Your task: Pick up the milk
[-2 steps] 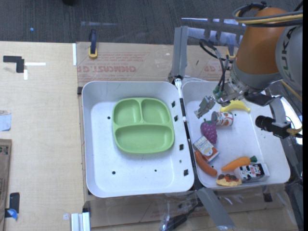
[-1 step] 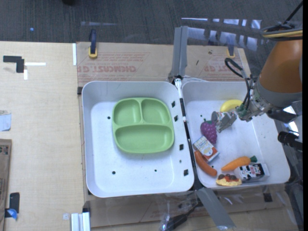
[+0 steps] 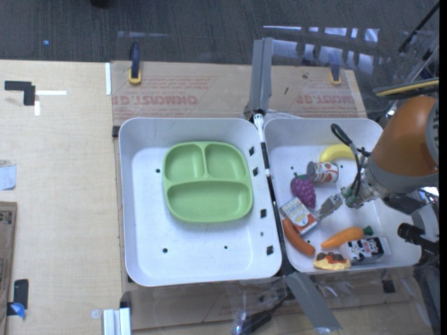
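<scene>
The milk carton [image 3: 366, 249] lay at 5 o'clock in the right bin [image 3: 279, 135], beside the carrot [image 3: 342, 236]. The end effector [image 3: 328, 206] hovered at bin centre, near the orange-and-white carton [image 3: 298, 213]; finger state could not be determined.

Red print runs across the cardboard sheet [image 3: 209, 89] behind the bins, upside down from this camera; it seems to read "CHEMCEST", with a further red word to its side too cut off to make out. The cartons and can in the right bin carry labels too small to read.
</scene>
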You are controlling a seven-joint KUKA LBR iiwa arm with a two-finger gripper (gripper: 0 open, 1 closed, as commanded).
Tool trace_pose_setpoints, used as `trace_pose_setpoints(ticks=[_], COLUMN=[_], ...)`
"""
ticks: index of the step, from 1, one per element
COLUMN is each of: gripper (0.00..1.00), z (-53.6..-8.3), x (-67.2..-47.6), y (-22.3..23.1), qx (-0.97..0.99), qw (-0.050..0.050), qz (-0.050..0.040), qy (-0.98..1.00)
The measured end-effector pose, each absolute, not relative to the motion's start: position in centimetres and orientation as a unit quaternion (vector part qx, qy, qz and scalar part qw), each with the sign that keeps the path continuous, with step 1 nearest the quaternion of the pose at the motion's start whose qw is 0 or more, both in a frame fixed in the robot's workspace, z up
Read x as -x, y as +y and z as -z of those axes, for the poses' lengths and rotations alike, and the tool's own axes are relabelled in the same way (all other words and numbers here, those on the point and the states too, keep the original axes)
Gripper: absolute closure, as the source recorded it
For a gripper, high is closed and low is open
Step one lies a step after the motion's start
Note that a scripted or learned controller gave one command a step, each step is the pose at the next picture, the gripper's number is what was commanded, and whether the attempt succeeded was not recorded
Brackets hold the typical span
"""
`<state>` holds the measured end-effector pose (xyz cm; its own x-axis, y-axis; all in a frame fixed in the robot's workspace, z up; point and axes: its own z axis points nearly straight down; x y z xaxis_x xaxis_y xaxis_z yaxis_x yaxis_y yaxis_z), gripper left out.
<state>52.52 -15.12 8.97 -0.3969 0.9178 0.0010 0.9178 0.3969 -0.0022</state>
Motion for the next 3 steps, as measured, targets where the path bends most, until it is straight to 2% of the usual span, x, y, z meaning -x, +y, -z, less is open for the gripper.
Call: trace_pose_setpoints(ticks=[1,2,3], gripper=[0.0,1.0,1.0], z=[-9.0,-9.7,-23.3], x=[-59.7,-59.8,-59.3], y=[-17.4,-17.4,-8.6], qx=[0.512,0.512,0.484], qw=[0.0,0.0,0.0], qz=[-0.0004,-0.0007,-0.0007], qy=[-0.859,-0.859,-0.875])
